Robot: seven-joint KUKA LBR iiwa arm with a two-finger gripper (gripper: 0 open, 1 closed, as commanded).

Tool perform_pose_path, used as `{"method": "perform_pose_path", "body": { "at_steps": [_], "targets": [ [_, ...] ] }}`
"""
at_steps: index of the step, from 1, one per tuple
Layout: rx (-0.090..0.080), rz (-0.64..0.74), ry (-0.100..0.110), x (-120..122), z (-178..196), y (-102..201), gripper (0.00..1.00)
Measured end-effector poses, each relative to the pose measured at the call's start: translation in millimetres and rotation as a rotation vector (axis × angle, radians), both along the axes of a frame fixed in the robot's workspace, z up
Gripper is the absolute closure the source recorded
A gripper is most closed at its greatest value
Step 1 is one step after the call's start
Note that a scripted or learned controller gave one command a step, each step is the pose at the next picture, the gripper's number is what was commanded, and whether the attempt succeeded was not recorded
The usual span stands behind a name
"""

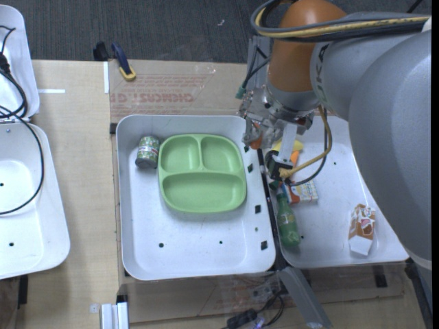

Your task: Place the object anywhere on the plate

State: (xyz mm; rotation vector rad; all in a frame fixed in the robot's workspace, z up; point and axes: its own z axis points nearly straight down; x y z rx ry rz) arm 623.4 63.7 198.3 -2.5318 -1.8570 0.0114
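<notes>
Green divided plate (202, 173) lies in the left bin (137, 252), a small can (147, 151) just beside it. Near the bins' shared edge hangs the gripper (264, 139); whether the jaws are apart or together, I cannot tell. Crowded packets (302, 192) and a green bottle (287, 221) below could spoil a grasp.

Dark grey carpet floor (171, 12) runs along the top. Bench (75, 88) is light wood w/ a brown cardboard sheet (171, 91) at its far edge, printed red lettering. Blue-yellow clamp (123, 64) sits at the cardboard's far left corner. Even overhead light, soft shadows.
</notes>
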Motion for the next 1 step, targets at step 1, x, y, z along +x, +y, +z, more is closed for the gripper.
{"method": "perform_pose_path", "body": {
  "at_steps": [1],
  "targets": [
    [0.0,-0.001,0.0,0.0,0.0,-0.1,0.0]
  ]
}}
